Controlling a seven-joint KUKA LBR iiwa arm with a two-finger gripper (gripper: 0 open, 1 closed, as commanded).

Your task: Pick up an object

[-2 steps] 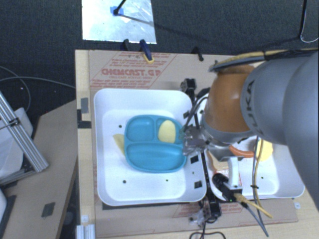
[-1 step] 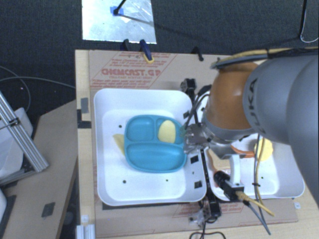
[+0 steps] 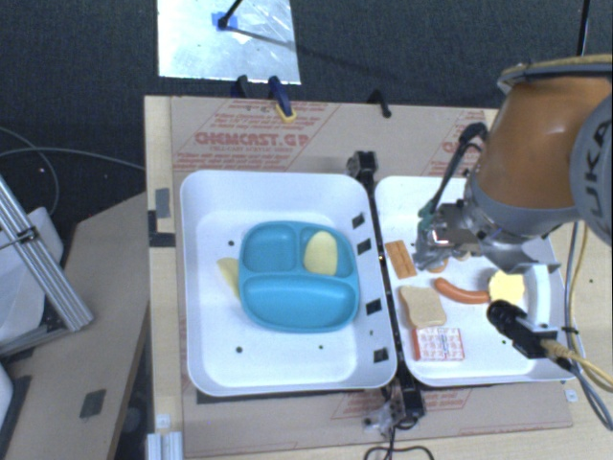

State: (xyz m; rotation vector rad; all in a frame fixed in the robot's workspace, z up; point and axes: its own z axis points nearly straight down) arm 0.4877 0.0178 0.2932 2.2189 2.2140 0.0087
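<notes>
The gripper (image 3: 442, 240) hangs low over the right bin (image 3: 406, 197); whether it is parted or closed cannot be told. Nothing is seen held. The sausage (image 3: 461, 292), bread slice (image 3: 422, 307) and orange wafer (image 3: 399, 260) lie beneath it. The pick remains undone.

Robotics lab, staged test cell. Grey-and-orange industrial arm (image 3: 546, 151) over a surface (image 3: 287, 127) lined with printed cardboard, two white bins (image 3: 206, 353) clipped side by side. Toy food and a blue divided plate (image 3: 297, 281) left of the end effector (image 3: 442, 238), more play food just below it. Aluminium framing (image 3: 38, 266) far left, loose cables (image 3: 57, 161), dark carpet (image 3: 77, 46), foil sheet (image 3: 225, 27) on floor well behind.
</notes>
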